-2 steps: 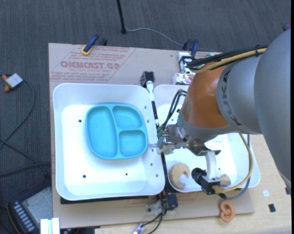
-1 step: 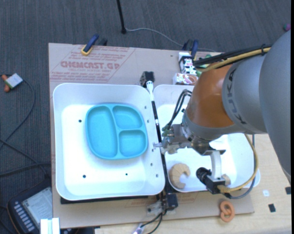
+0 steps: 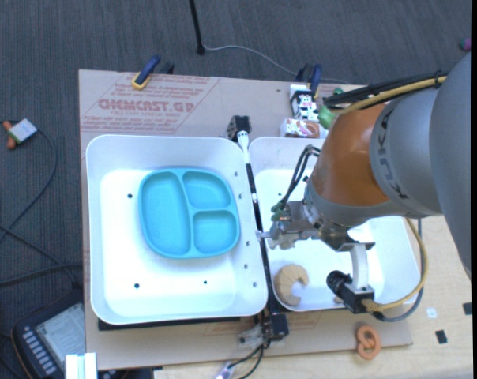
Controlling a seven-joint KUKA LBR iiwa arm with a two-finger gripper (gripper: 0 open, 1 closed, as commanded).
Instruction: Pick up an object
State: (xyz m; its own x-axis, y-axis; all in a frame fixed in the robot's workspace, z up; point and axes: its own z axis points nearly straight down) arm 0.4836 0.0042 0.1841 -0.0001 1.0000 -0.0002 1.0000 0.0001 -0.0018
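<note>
A tan, croissant-shaped object (image 3: 291,283) lies at the front left corner of the right bin (image 3: 396,235). My gripper (image 3: 278,234) hangs low over that bin's left side, just behind the tan object and close to the wall between the two bins. Nothing shows in its grasp. The grey arm with its orange band (image 3: 357,160) covers much of the right bin's middle and back. A light blue divided plate (image 3: 189,212) with three compartments rests in the left bin (image 3: 112,283).
An orange ring-shaped object (image 3: 368,341) lies on the board in front of the right bin, outside it. A small printed box (image 3: 301,125) and a green item (image 3: 325,118) sit behind the right bin. Blue clamps (image 3: 146,71) hold the board's back edge.
</note>
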